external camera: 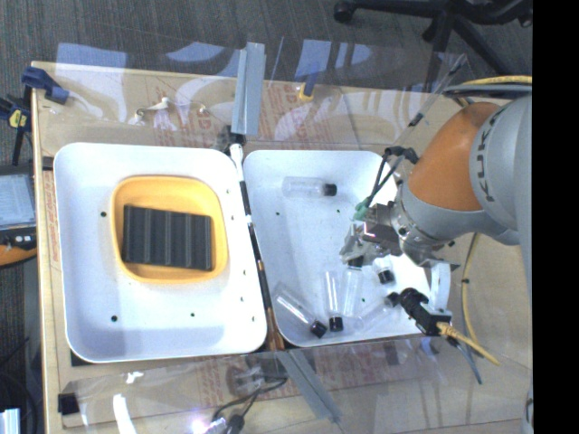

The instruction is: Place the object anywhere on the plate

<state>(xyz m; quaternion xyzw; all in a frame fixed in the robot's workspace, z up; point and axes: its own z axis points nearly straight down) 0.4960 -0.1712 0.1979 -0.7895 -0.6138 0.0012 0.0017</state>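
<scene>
Bench with two white bins: yellow plate [167,233] sitting in left bin [81,315]; clear vials [336,301] lying in right bin [298,233]. Gripper [366,242] hovering over vials; I cannot tell its grasp. I'm advising centring over one vial.

Bright, even overhead light; glare streaks the clear panels [298,70] at the far side, the white bins [81,269] cast soft shadows, and focus is slightly soft.
</scene>
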